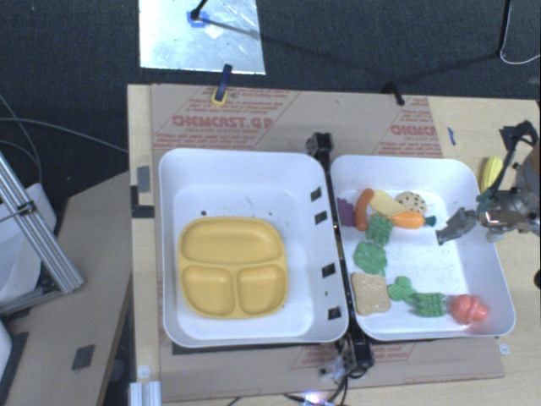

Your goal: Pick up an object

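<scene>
Over the right bin (pixel 486 252), the gripper (pixel 456 225) hangs with nothing visibly held, its opening unclear; best descend squarely onto the carrot (pixel 409 220).

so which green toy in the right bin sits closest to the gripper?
The green toy beside the orange carrot, uppermost of the three. The other two greens lie lower in the bin, farther from the gripper.

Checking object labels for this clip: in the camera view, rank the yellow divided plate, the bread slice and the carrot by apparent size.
1. yellow divided plate, by far the largest
2. bread slice
3. carrot, slimmer than the bread, though the two are fairly close in length
</scene>
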Tool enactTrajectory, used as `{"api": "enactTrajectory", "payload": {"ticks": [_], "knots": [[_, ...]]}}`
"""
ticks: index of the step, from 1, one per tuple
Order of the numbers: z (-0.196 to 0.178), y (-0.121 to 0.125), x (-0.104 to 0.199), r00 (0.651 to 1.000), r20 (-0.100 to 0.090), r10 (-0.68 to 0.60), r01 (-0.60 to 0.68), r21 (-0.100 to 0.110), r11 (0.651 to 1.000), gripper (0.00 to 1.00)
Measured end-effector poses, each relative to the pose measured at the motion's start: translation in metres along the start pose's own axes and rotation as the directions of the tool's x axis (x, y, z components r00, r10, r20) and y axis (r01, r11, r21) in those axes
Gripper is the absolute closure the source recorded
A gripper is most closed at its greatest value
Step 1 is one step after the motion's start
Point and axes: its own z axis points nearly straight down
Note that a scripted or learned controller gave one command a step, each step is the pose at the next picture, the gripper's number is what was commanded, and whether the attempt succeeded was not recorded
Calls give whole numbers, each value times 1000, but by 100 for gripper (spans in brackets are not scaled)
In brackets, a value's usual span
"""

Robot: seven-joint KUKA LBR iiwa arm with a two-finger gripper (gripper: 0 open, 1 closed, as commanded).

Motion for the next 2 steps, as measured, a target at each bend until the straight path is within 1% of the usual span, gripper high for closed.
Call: {"api": "enactTrajectory", "payload": {"ticks": [1,2], "knots": [[101,-5,-48,1000,2,1,-1,-6,1000,0],[175,55,23,1000,1,-3,3,-5,1000,0]]}}
